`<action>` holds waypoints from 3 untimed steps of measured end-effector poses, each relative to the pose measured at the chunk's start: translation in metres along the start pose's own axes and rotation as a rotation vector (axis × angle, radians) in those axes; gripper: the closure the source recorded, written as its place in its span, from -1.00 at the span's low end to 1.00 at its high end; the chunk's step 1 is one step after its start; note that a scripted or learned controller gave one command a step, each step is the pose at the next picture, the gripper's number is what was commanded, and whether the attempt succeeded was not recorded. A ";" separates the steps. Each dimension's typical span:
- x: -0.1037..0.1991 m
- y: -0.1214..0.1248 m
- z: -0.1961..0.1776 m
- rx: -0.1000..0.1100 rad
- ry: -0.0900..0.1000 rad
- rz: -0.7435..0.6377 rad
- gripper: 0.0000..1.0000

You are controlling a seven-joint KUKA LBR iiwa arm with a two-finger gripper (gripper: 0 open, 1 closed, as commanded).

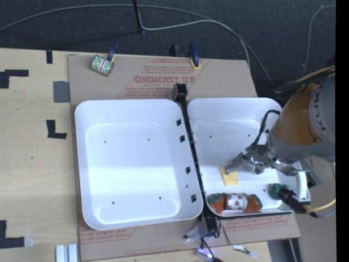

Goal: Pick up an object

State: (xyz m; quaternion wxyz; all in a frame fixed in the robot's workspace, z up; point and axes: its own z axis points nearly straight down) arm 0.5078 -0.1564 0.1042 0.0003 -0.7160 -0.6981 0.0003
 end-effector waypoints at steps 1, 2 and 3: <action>0.018 -0.024 -0.056 -0.005 0.000 -0.027 -1.00; 0.047 0.002 0.022 0.002 0.000 -0.027 -1.00; 0.024 0.067 0.019 -0.002 -0.001 -0.026 -1.00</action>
